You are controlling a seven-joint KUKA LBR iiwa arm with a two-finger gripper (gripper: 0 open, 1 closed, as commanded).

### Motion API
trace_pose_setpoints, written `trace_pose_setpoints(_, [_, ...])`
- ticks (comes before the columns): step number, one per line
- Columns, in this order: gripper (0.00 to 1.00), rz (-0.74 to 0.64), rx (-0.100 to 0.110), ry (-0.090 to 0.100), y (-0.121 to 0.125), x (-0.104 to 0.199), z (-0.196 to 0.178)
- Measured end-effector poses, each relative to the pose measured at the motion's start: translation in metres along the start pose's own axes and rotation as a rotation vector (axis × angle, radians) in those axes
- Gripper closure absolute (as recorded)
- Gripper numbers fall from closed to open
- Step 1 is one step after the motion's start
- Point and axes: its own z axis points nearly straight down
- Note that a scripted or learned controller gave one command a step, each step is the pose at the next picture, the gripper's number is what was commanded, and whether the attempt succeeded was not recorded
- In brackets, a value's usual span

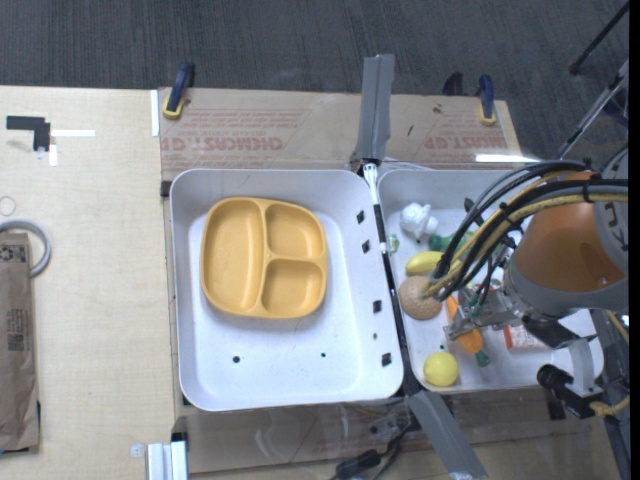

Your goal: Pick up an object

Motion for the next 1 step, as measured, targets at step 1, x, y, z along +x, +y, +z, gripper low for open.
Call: trace_pose_setpoints(1, [1.00, -0.015, -0.006, -0.005, 0.0617, 0.0700, -0.0943])
